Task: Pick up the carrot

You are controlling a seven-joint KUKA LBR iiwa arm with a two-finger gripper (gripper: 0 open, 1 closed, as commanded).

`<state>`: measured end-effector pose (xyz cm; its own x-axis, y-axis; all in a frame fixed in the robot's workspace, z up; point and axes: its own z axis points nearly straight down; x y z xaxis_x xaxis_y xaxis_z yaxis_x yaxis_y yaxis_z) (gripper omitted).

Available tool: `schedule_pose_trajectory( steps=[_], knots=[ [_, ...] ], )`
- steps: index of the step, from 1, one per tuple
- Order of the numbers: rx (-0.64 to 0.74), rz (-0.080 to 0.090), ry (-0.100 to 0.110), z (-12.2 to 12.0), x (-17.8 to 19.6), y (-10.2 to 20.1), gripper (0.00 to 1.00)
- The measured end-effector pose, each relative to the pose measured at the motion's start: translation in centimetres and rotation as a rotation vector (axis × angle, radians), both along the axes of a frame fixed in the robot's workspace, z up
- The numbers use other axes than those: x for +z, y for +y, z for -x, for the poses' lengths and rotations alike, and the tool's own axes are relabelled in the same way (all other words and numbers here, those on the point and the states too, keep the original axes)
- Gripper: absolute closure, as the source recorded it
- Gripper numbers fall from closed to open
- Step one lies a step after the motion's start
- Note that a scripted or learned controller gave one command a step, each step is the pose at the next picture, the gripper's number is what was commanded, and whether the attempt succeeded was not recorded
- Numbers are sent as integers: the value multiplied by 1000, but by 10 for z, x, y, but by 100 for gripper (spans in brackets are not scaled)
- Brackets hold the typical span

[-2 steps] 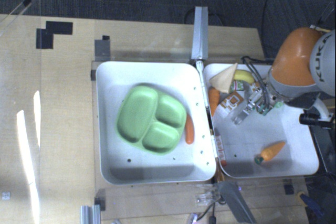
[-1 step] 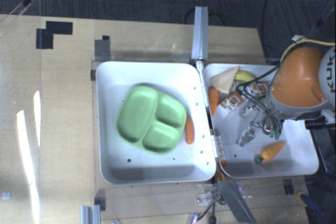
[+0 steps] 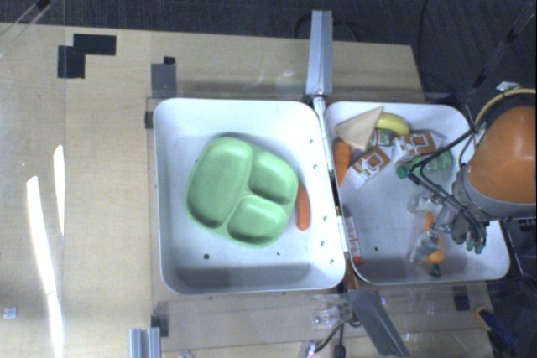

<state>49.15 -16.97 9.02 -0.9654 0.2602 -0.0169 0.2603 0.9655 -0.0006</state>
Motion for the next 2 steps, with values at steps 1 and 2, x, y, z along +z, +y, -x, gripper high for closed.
schedule_pose_trajectory(
  steps=[1,2],
  knots=[
    [-5,0,-9,-3,12,1,100],
    [-83,-4,5,2,105,20,100]
  ],
)
